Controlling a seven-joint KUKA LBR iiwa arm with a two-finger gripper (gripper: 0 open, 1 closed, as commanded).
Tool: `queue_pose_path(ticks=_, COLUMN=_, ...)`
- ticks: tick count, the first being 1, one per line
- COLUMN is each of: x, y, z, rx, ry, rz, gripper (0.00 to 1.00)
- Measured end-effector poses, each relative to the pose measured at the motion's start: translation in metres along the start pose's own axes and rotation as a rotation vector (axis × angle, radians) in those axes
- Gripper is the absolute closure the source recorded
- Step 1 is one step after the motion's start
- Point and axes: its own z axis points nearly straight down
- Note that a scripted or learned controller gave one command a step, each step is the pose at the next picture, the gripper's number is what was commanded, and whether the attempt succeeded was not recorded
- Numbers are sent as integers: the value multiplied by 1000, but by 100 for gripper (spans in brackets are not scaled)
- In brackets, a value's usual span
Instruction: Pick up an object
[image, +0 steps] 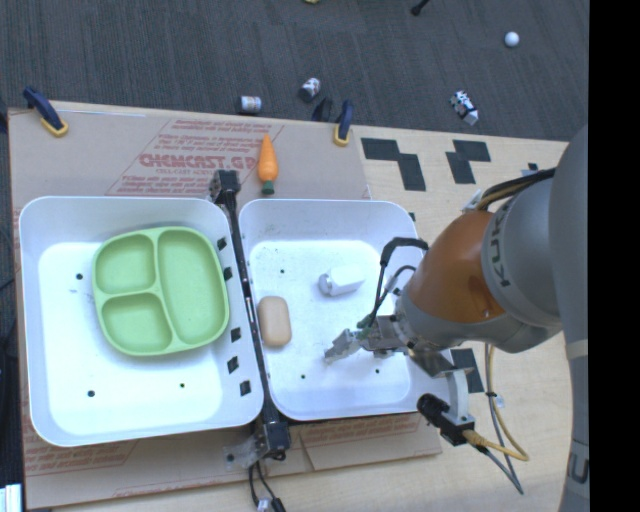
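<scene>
— Hovering low over the floor of the right bin (300, 400), the gripper (338, 347) points toward the view's left; its fingers look slightly parted, and nothing sits between them.

— So it holds nothing. Which object is nearest?

— The tan oval block (275, 322) lies just beside the fingertips, to their left and a little farther up the view, close to the divider between the two bins. Its long axis runs roughly up and down the view, so across the direction the gripper points.

— Is anything else in reach?

— A small white piece (340, 284) lies up the view from the gripper, near the middle of the same bin, apart from the block. The green divided plate (160, 290) rests in the left bin (40, 330), well apart from the hand, and an orange carrot-like toy (267, 160) lies outside the bins on the cardboard.

— What would the coming move depend on?

— Probably a short shift left, with the fingers straddling the block's narrow width. The divider wall close behind it could crowd one finger.
</scene>
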Motion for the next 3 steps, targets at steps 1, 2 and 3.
queue_pose_path(ticks=1, x=-42, y=55, z=-1, rx=-3, ry=0, rz=1, gripper=0)
queue_pose_path(ticks=2, x=-43, y=118, z=-1, rx=-5, ry=0, rz=2, gripper=0)
queue_pose_path(ticks=3, x=-44, y=4, z=-23, rx=-1, ry=-2, rz=2, gripper=0)
